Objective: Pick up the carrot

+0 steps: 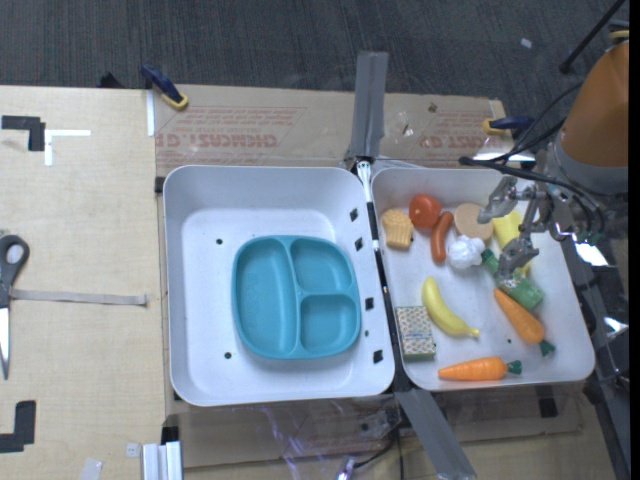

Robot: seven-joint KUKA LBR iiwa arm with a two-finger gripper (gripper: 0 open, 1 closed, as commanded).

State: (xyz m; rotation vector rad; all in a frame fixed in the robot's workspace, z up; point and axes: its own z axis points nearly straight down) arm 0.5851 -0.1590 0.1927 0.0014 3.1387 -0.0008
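Two carrots lie in the right bin [575,368]. One carrot [520,316] is slanted near the right wall, its green tip toward the front. The other carrot [474,370] lies flat along the front wall, green end to the right. My gripper [507,231] hangs over the back right part of this bin, behind the slanted carrot, with its fingers open. A yellow piece [506,226] shows in the gap between the fingers. Neither carrot is between them.
The right bin also holds a corn cob [398,229], tomato [424,209], sausage [440,238], white lump [464,253], banana [447,310], speckled block [415,330] and green piece [523,293]. A teal divided tray [296,296] sits in the left bin [190,298]. Scissors [8,288] lie far left.
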